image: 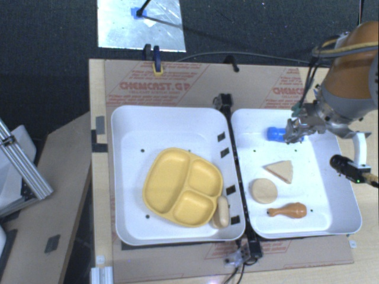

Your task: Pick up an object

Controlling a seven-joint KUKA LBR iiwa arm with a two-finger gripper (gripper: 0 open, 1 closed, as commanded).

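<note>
From the overhead camera you see the gripper [294, 130] low in the right bin [340, 218], touching the blue object [275, 134] just to its left; you cannot tell its grip state. Below it lie a wedge [280, 171], a round disc [263, 190] and a brown gourd-shaped piece [288, 210].

You can reach the bare floor at the top of the left bin [127, 158]. The yellow tray [182, 187] fills its middle. Food pieces crowd the right bin [349, 212].
</note>
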